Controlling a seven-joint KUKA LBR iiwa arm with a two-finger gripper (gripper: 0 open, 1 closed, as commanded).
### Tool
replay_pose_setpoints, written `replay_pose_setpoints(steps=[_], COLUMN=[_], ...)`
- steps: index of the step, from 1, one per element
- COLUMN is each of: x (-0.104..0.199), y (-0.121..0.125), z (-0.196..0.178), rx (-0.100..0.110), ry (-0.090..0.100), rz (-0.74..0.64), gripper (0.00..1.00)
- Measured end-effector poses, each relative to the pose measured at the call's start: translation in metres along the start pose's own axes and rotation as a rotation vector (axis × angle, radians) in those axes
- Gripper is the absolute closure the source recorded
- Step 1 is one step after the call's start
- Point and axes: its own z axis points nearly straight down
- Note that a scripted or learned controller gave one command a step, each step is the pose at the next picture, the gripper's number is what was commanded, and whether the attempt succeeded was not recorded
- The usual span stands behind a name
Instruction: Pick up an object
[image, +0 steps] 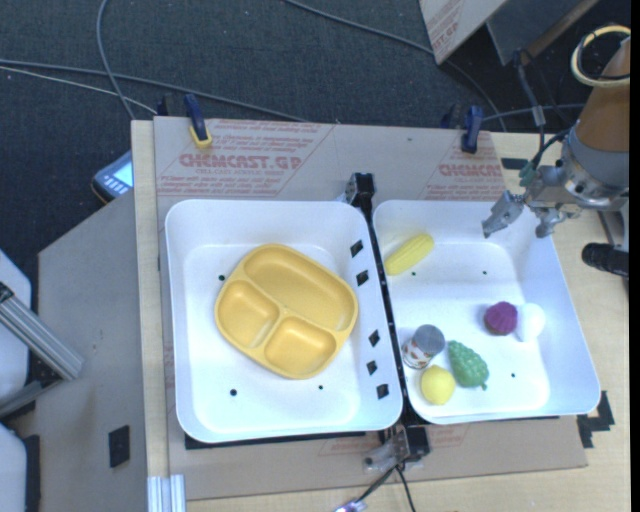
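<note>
Open pincer (521, 220) above right bin (560, 300)

The bench (300, 150), a brown printed board, bears 2 white bins: the left bin (190, 330) and, touching it along a shared edge, the right bin (560, 300).

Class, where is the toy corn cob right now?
The corn cob lies in the right bin, at its upper-left corner beside the divider, apart from the other toys.
</note>
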Motion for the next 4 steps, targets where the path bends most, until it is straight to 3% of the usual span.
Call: replay_pose_setpoints(steps=[2,3,4], x=[0.003,0.004,0.004], y=[-0.002,-0.002,0.000], z=[0.106,0.109,0.097], rx=[0.006,0.002,-0.001], ry=[0.002,0.001,0.000], rz=[0.001,0.000,-0.001], gripper=[0.00,0.00,1.00])
